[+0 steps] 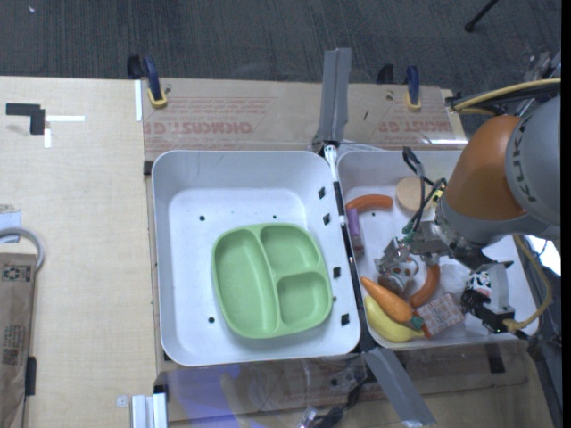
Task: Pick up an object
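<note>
My gripper (396, 262) hangs low in the right bin (379, 169), over the middle of a pile of toy food. Just below it lie an orange carrot (387, 298) and a yellow banana (385, 325). A brown-red sausage (428, 283) lies right beside the gripper on its right. A reddish packet (441, 313) sits next to the banana. Further back, an orange hot dog (368, 201) and a tan round disc (411, 193) rest near the bin's far wall. Nothing can be seen held by the gripper.
The left bin (178, 239) holds a green divided plate (271, 279). A purple stick (355, 229) lies along the right bin's left wall. A black-and-white item (480, 284) sits at the bin's right side, under the arm. A raised divider (343, 239) separates the bins.
</note>
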Robot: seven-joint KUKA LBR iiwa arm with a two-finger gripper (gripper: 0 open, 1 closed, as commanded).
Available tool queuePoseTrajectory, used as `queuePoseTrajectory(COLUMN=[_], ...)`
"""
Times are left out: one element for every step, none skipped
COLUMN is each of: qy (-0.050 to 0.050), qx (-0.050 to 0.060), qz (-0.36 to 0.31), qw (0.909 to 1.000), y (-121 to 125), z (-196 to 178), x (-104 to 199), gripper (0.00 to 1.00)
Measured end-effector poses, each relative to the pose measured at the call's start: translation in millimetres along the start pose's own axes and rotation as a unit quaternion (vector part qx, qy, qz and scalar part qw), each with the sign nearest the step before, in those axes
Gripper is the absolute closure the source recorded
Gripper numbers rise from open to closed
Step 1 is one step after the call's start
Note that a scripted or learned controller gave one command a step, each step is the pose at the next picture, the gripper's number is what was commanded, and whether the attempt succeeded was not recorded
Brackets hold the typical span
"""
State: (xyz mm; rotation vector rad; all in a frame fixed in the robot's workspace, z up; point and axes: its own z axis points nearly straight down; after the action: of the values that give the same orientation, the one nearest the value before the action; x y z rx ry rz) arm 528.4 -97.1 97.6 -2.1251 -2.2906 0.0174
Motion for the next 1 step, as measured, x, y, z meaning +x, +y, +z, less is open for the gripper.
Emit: queuePoseTrajectory(qy=[0.001], qx=[0.003], qz=[0.001], qw=[1.0000], y=[-0.2], z=[-4.6], x=[-0.6], gripper=[1.00])
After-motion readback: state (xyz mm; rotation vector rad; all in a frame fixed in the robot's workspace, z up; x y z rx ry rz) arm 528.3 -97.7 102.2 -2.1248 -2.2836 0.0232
